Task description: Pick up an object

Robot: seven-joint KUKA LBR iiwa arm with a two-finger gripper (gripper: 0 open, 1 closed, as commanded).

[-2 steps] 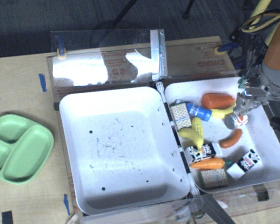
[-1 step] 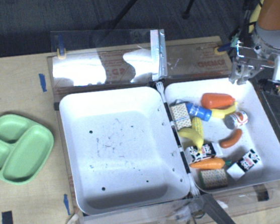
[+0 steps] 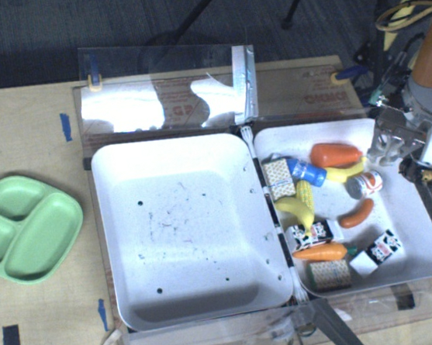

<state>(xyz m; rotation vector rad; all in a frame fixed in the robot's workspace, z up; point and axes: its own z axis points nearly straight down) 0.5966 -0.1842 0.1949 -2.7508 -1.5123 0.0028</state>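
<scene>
The right bin (image 3: 422, 260) holds several small items. Along its back lie an orange-red oblong (image 3: 336, 152) over a yellow piece (image 3: 350, 168), a blue bottle (image 3: 308, 172) and a patterned box (image 3: 277, 177). Below them sit a yellow banana (image 3: 299, 206), a red-and-white can (image 3: 366, 183), a brown sausage (image 3: 356, 213), a carrot (image 3: 320, 253), a cow-print carton (image 3: 385, 247) and a woven block (image 3: 330, 272). My gripper (image 3: 387, 148) hangs above the bin's back right corner, just right of the orange-red oblong and above the can. Nothing shows in its grasp.
The left bin (image 3: 122, 171) adjoins the right one along a shared wall. A green divided plate (image 3: 24, 227) lies on the bench at far left. A clear plastic panel (image 3: 167, 95) stands behind the left bin. Cables hang near the arm at upper right.
</scene>
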